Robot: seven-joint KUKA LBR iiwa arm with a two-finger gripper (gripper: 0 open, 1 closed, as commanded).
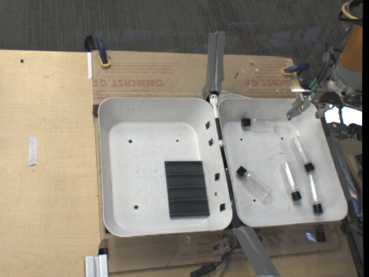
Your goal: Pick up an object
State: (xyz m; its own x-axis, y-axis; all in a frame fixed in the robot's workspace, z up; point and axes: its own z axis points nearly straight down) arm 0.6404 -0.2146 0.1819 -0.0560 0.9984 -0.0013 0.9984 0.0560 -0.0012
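Pincer (301, 105) above right bin (334, 172) rim; vials (288, 180) inside.

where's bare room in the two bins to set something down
Left bin: most of the floor is bare, namely the stretch between its left wall and the black ridged block, and the band above the block. Right bin: crowded, with clear vials spread over the right and middle. Its barest patch is the floor's upper middle, below the top vial.

Black ridged block (187, 188) in left bin (115, 126); clear capped vials (290, 180) in right bin (328, 212).
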